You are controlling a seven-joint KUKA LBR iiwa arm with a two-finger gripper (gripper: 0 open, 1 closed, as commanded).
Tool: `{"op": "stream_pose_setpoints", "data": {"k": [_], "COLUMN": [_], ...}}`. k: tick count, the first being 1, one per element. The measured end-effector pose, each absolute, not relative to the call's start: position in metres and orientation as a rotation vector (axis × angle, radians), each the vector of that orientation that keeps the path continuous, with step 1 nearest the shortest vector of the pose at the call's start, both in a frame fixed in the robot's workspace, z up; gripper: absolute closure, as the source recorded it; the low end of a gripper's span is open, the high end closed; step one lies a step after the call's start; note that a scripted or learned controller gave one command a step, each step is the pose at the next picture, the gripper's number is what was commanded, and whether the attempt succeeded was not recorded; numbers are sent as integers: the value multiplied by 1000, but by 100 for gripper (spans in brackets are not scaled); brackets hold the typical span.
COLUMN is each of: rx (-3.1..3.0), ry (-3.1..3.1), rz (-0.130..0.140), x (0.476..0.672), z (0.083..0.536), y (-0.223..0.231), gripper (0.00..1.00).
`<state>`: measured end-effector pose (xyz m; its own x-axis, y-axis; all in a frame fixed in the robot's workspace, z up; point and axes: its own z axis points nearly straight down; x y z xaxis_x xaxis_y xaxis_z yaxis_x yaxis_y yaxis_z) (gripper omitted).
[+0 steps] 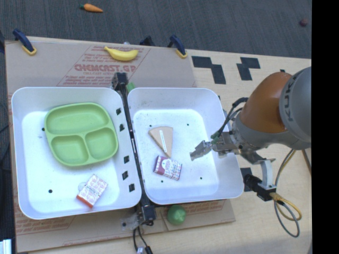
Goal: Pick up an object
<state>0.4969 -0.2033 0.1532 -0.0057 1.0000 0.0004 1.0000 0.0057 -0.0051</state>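
Observation:
In the right bin (209,102) lie a tan wedge of cheese (162,138) and, just below it, a small maroon and white packet (168,168). My gripper (201,150) hangs over the right part of that bin, to the right of both items and apart from them. Nothing shows between its fingers. In the left bin (21,157) sit a green divided plate (80,133) and a small red and white packet (91,190) near the front.
A yellow banana (122,52) lies on the cardboard behind the bins. A green ball (176,214) rests in front of the right bin. An orange carrot (92,7) lies on the floor beyond. The arm and its cables fill the bench's right side.

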Motion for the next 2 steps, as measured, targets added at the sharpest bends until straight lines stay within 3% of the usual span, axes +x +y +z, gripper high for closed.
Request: {"op": "stream_pose_setpoints", "data": {"k": [1, 2], "rx": [-2215, -2215], "ry": [-2226, -2227], "rz": [0, -1], "x": [577, 557], "z": [156, 216], "y": [-211, -175], "gripper": [0, 0]}}
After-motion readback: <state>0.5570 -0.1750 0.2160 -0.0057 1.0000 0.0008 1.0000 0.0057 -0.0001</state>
